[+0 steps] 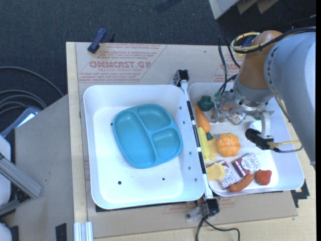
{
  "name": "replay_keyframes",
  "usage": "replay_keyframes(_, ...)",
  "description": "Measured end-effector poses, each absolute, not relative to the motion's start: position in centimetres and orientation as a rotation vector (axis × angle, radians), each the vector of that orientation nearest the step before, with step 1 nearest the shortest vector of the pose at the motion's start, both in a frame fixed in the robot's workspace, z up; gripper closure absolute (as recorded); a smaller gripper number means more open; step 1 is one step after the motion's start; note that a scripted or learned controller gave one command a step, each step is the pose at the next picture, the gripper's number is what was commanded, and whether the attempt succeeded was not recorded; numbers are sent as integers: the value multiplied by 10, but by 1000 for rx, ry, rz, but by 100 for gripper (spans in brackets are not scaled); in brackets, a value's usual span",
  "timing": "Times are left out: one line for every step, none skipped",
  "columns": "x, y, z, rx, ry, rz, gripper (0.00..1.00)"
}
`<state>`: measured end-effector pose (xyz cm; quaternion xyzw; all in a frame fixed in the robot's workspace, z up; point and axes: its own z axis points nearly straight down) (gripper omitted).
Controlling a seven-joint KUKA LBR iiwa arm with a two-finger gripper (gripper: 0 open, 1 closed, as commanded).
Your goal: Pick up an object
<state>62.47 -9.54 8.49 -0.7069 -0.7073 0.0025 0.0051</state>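
The gripper [226,113] hangs low in the right bin [290,172], near its far left corner; whether it is spread or pinching, I cannot tell. Close by lie a carrot [201,120] and an orange [228,144]. The left bin [95,149] holds 1 blue tray [147,135], with bare floor along its edges.

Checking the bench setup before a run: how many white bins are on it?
2. The left bin holds a blue divided plate. The right bin holds toy food, including an orange, with the arm over its far end.
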Motion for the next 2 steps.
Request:
replay_keyframes(626,-97,86,-2222,-2222,1,0)
replay_keyframes(627,-96,95,-2221,-2223,1,100)
